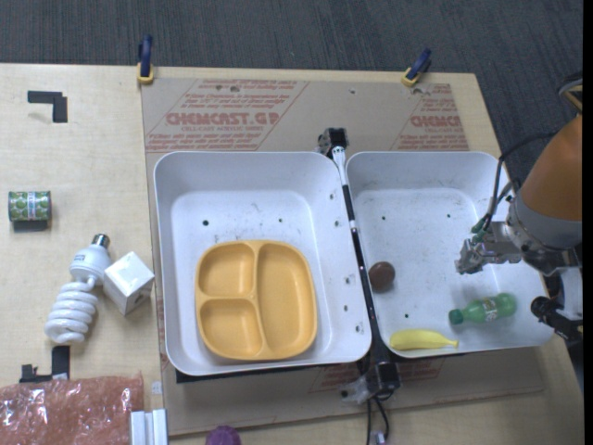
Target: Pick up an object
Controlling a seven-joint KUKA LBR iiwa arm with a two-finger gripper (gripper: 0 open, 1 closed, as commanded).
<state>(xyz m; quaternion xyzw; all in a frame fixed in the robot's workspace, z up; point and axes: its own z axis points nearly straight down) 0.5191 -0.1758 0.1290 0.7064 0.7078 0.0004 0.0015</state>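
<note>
Camera view, from above at a slant. Two shallow white plastic bins are sitting side by side on a sheet of brown printed cardboard [232, 109], which is lying on a pale wooden bench [74, 156] and is being held at its far edge by two blue-and-yellow clamps [145, 60].

The left bin [167, 248] is holding a yellow-orange plastic plate with three compartments [257, 299], lying flat towards the bin's near side.

The right bin [417, 170] is holding three loose things: a small dark brown round object [382, 273] near its left wall, a yellow banana-shaped toy [423, 340] lying along the near wall, and a small green plastic bottle with a white label [483, 311] lying on its side near the right wall, just beyond the banana's right end.

The grey arm with its orange band [561, 170] is reaching in from the right. Its two-finger gripper [471, 256] is hanging over the right part of the right bin, above and a little to the left of the green bottle and well apart from the brown object. Nothing is showing between its fingers; whether the pincer is apart or together cannot be told at this size.

On the bench to the left of the bins are lying a white spiral light bulb [76, 297], a small white cube-shaped box [128, 282] touching it, and a small green tin with a printed label [29, 208]. A pink mesh bag [69, 413] is lying at the near left corner.
</note>
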